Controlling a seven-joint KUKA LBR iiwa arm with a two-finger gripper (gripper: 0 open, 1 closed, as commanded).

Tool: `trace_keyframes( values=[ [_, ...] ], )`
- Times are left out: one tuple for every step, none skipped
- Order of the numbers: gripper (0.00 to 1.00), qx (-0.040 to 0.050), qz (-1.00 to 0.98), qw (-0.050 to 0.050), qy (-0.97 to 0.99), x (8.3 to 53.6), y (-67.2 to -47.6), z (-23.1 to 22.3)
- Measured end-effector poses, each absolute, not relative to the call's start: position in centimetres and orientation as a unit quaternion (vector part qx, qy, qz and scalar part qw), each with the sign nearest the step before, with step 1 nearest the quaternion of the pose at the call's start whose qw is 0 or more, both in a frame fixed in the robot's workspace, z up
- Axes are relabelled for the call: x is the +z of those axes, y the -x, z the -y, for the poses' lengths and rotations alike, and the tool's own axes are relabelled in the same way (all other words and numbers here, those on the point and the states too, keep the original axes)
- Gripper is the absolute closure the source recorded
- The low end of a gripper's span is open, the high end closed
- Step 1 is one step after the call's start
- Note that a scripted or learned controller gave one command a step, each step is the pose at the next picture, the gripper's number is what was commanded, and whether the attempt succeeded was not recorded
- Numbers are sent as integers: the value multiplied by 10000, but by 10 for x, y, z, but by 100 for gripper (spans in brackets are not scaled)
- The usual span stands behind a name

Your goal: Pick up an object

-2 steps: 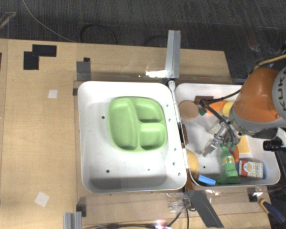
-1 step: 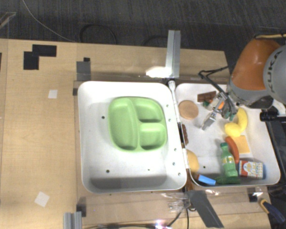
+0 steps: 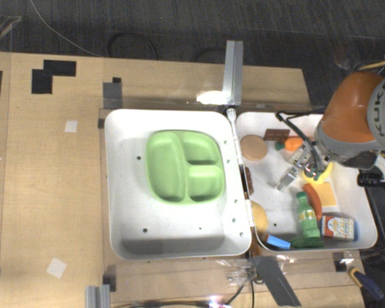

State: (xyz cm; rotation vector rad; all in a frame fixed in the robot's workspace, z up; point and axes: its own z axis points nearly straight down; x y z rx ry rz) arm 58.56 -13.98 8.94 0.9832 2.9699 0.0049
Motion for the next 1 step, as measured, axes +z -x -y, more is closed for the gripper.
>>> trace_keyframes(
  values=[
    [0, 13, -9410, 80, -3384, 91, -538, 135]
  ],
)
